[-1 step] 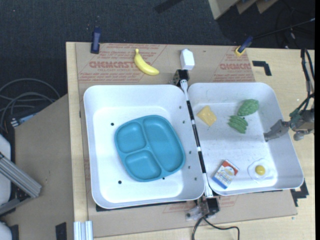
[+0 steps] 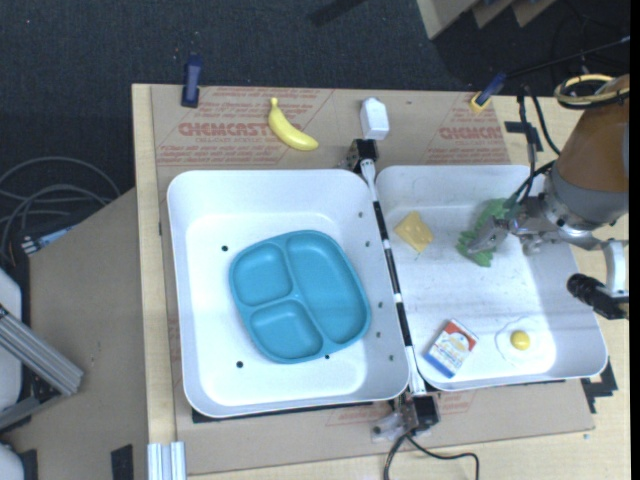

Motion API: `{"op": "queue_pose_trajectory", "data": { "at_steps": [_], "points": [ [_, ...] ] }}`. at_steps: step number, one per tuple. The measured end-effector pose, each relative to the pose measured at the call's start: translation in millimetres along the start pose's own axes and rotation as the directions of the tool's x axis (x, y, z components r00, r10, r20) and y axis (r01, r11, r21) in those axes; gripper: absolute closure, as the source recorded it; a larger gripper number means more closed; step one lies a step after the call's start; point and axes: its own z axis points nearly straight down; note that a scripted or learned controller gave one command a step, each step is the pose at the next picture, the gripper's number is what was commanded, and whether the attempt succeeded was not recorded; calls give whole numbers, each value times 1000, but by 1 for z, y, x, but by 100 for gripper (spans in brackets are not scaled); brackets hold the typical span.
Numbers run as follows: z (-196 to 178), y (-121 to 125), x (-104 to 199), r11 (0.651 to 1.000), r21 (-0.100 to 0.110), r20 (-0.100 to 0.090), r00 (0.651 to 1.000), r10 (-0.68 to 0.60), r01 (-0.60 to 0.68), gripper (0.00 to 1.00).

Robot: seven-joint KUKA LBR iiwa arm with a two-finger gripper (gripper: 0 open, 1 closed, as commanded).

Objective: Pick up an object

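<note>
— In the right bin (image 2: 560,298), what does the gripper (image 2: 497,230) do?
— It pinches the green toy (image 2: 481,238), which touches the floor. Next it likely needs a slow lift.

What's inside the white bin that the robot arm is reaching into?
In the right bin: a yellow block, a green toy by the gripper, a small carton, a fried egg. The arm hides whatever is underneath.

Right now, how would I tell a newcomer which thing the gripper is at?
Go to the right bin, then its far half near the arm. The gripper sits at the green leafy toy, the sole green item; the yellow block lies left of it.
</note>
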Motion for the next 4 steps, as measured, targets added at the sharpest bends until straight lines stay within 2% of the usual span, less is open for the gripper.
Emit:
{"op": "queue_pose_trajectory", "data": {
  "at_steps": [1, 2, 3, 4],
  "points": [
    [43, 46, 13, 1000, -2, 0, 1000, 0, 0, 0],
    [32, 47, 13, 1000, -5, 3, 1000, -1, 1, 100],
    [32, 47, 13, 1000, -5, 3, 1000, -1, 1, 0],
    [43, 9, 71, 1000, 2, -1, 1000, 0, 0, 0]
  ]
}}
